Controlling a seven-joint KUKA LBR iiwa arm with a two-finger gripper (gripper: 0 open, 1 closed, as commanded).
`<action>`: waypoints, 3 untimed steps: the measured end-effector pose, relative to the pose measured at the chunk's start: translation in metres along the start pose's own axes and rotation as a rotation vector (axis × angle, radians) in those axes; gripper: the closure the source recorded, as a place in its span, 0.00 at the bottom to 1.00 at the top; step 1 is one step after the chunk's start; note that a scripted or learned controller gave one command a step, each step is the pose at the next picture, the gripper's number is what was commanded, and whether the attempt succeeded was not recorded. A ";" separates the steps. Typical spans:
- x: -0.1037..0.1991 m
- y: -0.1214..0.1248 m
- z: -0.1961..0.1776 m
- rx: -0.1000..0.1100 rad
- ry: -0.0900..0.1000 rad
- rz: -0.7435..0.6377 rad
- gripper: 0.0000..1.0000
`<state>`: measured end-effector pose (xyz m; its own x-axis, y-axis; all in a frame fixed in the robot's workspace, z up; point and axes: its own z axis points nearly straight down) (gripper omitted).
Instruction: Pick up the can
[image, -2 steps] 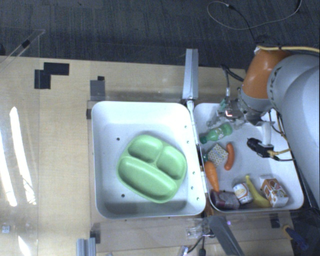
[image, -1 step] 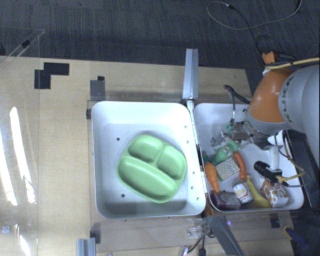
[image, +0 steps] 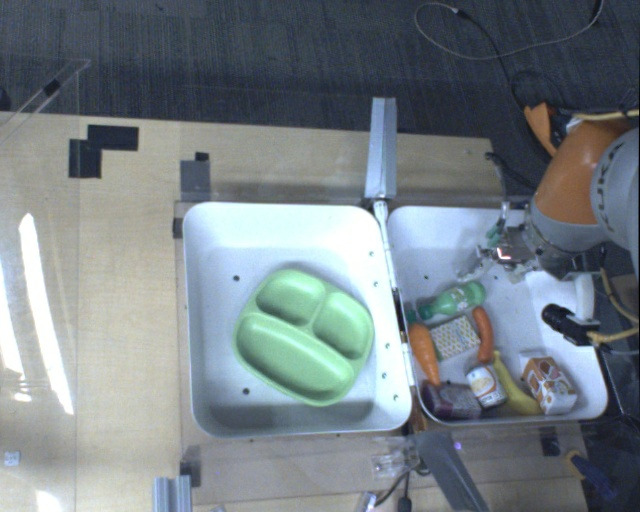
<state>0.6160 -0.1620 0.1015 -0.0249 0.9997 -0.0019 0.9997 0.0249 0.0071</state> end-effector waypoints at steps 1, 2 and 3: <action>0.003 0.055 0.014 -0.001 0.000 0.058 0.00; 0.055 0.014 0.013 -0.002 0.002 -0.080 0.00; 0.041 0.056 0.015 -0.001 0.000 -0.031 0.00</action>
